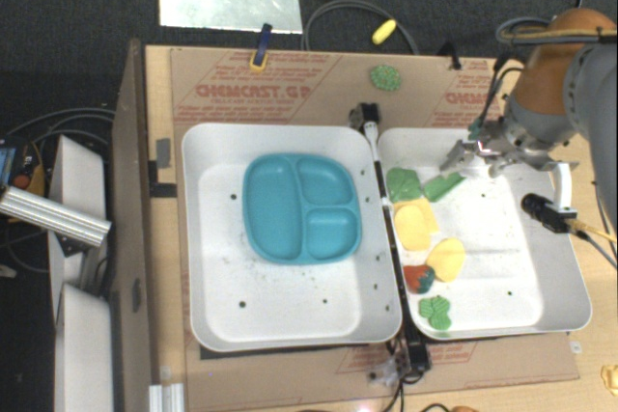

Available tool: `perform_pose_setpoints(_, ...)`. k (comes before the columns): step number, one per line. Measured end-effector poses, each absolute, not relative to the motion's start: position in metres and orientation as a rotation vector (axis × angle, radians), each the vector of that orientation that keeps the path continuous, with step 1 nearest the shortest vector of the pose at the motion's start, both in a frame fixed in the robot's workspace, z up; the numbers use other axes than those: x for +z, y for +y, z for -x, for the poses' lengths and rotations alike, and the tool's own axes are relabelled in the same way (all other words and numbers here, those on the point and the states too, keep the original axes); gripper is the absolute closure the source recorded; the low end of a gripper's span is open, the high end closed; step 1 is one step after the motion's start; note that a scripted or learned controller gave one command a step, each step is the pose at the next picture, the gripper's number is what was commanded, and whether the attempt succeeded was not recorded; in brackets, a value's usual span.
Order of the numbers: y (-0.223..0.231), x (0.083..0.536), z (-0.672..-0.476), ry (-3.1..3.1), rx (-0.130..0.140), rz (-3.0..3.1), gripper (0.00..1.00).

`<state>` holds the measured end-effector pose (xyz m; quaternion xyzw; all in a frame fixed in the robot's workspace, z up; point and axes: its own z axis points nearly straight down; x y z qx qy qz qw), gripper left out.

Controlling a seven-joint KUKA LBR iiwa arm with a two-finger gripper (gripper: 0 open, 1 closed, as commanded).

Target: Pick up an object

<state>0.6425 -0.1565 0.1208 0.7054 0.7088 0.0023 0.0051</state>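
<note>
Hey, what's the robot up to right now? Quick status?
Claw low over right bin, beside a green piece. Nothing seen in its grip. Other toy food clustered along the bin's left side.

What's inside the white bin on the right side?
The right bin holds toy food along its left side: a green leafy piece, two yellow pieces, a red piece and a small green one. The red piece is partly covered by yellow.

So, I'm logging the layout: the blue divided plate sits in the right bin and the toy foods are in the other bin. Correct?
Not quite. The camera view shows the blue divided plate in the left bin; the toy foods lie in the right bin.
</note>
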Motion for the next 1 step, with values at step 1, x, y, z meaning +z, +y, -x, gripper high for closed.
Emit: perform_pose_setpoints(1,-0.0903,0.0829,-0.6294,2.233,0.003,-2.213,0.00)
